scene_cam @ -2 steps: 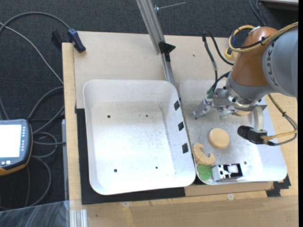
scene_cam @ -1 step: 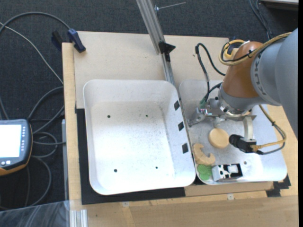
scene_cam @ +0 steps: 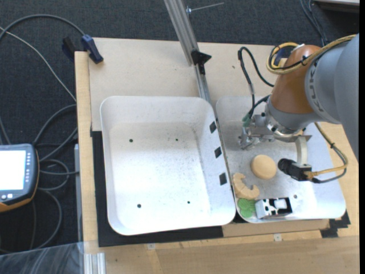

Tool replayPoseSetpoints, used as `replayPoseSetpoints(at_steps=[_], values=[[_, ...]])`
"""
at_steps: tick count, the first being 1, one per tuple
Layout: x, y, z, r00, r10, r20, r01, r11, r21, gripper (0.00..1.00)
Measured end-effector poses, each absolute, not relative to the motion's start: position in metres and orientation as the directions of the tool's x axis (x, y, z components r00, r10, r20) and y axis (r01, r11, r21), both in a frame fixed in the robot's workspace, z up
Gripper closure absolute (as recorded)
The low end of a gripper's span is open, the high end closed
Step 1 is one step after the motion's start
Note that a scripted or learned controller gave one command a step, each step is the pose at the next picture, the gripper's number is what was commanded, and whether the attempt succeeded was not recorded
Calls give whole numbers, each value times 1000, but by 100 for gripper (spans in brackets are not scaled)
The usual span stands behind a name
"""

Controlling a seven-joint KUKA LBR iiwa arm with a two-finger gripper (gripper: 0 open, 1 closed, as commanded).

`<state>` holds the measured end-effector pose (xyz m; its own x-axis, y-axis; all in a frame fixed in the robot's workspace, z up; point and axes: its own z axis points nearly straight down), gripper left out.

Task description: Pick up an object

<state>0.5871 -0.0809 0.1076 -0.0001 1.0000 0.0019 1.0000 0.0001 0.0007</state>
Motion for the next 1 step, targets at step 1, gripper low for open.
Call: replayPoseSetpoints(at_steps=[1], values=[[583, -86, 168, 1, 1000, -1, 1000, 0, 7, 100]])
